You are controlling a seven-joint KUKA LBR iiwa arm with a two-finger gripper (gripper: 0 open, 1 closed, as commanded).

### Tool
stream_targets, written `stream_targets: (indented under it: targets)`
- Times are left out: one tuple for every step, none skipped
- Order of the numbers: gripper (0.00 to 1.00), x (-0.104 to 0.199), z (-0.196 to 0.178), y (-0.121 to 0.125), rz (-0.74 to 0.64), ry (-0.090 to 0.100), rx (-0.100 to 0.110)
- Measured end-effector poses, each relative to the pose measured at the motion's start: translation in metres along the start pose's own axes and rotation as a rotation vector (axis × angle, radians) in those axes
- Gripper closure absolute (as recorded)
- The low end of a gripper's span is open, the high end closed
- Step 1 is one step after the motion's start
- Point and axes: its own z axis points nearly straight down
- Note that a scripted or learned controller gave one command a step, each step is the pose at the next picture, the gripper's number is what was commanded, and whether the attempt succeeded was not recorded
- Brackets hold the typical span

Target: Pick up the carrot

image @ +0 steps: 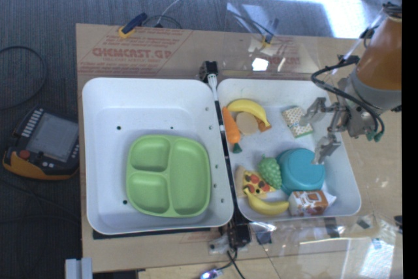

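The carrot [231,129] is orange with a green tip and lies along the left wall of the right bin [346,170], next to the divider. My gripper [320,129] hangs over the right part of that bin, open, with one finger by a patterned block and the other over a teal bowl. Nothing sits between the fingers [326,147]. The carrot is well to the left of the gripper, with a banana between them.
The right bin also holds a curved banana [251,111], a patterned block [297,121], a teal bowl [302,168], a green bumpy item [270,170], a pizza slice [255,183], a second banana [268,206] and a small carton [307,202]. A green divided plate [168,174] lies in the left bin [104,114].
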Motion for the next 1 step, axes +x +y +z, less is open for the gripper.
stream_targets:
  targets:
    - [0.00, -0.0574, 0.0515, 0.0739, 0.138, 0.001, -0.004]
